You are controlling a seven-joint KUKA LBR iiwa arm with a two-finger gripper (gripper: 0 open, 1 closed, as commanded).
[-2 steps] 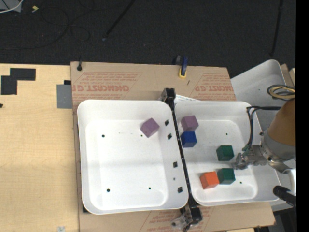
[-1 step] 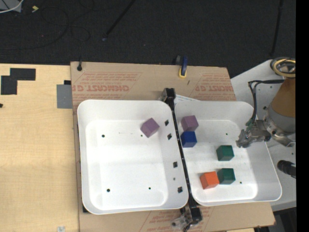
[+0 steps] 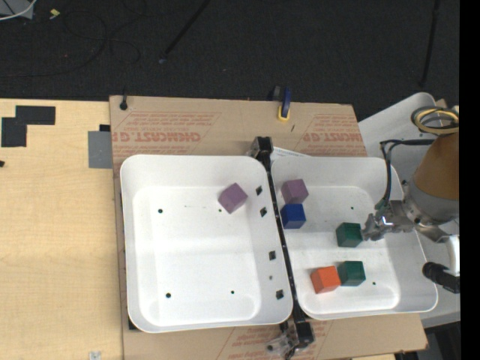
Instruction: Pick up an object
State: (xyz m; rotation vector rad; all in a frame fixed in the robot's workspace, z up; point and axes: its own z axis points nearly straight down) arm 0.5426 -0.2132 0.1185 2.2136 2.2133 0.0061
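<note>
my gripper [image 3: 373, 227] sits low in the right bin [image 3: 375, 169], touching a green cube's [image 3: 348, 235] right side; finger state indeterminate.

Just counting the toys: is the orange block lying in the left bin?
No, the small orange block lies in the right white bin, touching a green block.
</note>
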